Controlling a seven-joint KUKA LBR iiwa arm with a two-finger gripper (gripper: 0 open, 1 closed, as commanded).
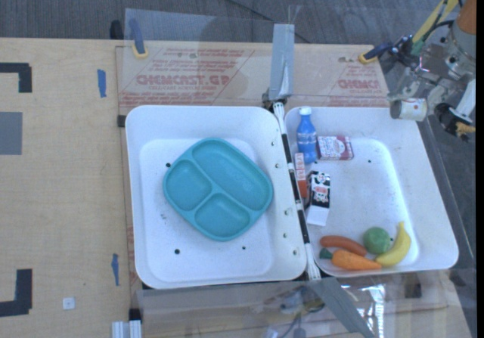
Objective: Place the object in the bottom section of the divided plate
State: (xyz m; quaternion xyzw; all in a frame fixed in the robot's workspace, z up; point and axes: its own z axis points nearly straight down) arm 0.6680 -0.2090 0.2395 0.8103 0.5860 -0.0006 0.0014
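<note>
One tool, at the end of a grey arm reaching in from the right, hangs over the upper right corner of the right bin; whether it is spread or pressed together cannot be told from this angle, and nothing is seen in its grip. Below and to its left, inside that bin, a blue bottle with a white cap lies against the left wall, with a small red-and-white carton just beside it. A black-and-white milk carton lies further down along the same wall. In the bin's lower corner a cluster of toy food is gathered close together: two orange carrots, a green round fruit and a yellow banana curving along its right side. Across the divider, the left bin holds a teal divided plate, lying flat and turned at an angle, its three sections all bare, including the bottom section nearest the bin's front wall. Both white bins sit side by side on a pale wooden worktop, with a clear plastic sheet behind them and blue tape marks on the wood to the left.
</note>
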